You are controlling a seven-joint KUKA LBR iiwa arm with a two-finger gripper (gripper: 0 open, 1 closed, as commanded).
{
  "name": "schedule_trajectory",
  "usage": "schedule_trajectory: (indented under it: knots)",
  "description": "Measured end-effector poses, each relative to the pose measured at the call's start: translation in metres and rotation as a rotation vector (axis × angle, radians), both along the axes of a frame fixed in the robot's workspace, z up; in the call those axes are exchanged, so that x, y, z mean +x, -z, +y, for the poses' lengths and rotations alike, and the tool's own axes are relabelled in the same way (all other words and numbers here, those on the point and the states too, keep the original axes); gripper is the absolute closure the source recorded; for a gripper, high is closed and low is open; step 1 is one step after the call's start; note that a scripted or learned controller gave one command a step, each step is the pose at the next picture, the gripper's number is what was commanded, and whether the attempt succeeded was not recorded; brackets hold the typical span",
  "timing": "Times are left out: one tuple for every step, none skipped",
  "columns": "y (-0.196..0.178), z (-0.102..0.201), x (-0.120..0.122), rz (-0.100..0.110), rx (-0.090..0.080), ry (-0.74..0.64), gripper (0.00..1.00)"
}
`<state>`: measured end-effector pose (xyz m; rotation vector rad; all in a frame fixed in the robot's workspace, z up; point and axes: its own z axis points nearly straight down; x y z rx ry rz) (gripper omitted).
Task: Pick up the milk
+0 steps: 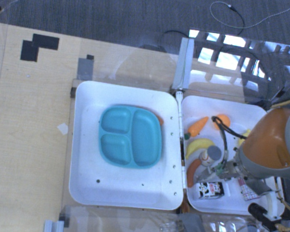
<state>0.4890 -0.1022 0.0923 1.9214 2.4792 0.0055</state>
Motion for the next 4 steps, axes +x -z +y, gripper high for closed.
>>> schedule_trajectory:
  knots:
    - [-0.011, 0.002, 0.003, -0.005, 0.003, -0.003, 1.0]
    - [-0.011, 0.002, 0.002, -0.004, 0.003, -0.003, 0.0]
    - [-0.093, 0.048, 0.024, 0.0, 0.0, 0.038, 0.0]
    - [-0.005, 0.016, 0.004, -0.006, -0.005, -0.171, 0.0]
